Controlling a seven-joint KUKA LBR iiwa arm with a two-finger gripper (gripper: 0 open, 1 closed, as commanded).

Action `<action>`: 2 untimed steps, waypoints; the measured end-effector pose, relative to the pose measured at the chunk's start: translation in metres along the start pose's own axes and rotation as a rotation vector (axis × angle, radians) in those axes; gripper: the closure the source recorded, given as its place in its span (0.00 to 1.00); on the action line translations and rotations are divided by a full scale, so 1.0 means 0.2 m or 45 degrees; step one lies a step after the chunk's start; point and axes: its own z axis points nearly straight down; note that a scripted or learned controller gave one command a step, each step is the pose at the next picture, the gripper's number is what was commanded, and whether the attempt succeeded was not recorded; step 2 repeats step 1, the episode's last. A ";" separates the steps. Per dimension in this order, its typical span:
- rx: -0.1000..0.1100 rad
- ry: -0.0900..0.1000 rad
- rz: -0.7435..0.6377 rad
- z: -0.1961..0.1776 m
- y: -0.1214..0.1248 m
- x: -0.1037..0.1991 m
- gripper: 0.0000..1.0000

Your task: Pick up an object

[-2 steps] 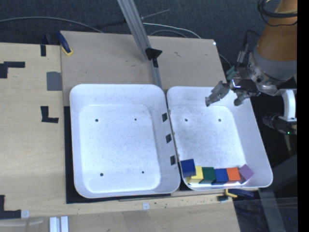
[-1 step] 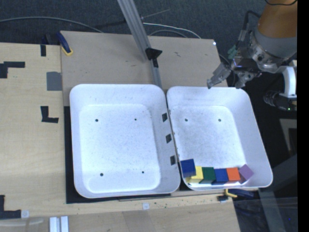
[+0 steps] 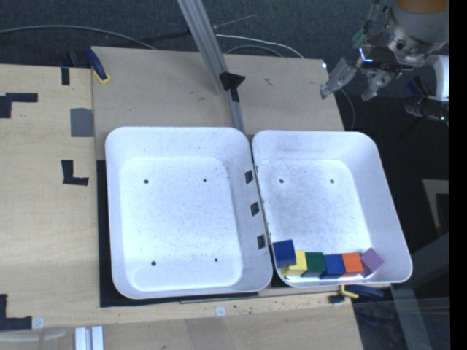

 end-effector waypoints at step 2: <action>0.007 0.002 0.003 0.08 -0.09 -0.12 0.00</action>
